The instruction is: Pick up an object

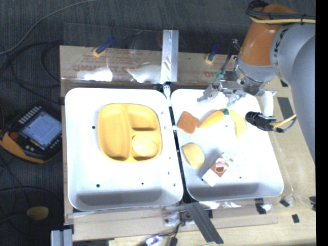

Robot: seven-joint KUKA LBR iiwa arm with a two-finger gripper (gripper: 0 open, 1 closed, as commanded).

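Dark carpet surrounds our bench, where two shallow white bins sit side by side: the left bin [77, 137] bears a yellow divided tray [128, 131], and the right bin [256, 168] bears the loose things we may choose from. We see an orange carrot-shaped toy [211, 120] near the middle of that bin's far half, a yellow banana-like piece [237, 123] just beside it on the right, an orange-brown square piece [187, 122] to its left, a pale yellow rounded piece [193, 155] nearer the camera, and a small white carton with a red print [217, 169] beyond that. Our gripper [220, 92] hangs over the far edge of the right bin, just above the carrot's tip, and it grips nothing; its metal parts are small and tangled with the wrist, so we cannot tell how the tool is set. We judge the carrot the likeliest target: it looks like light, stiff, smooth plastic, prone to slip or roll. We would take it across its thick middle, square to its long axis, since the taper may squirt out. The banana lying close leaves little room on that side.
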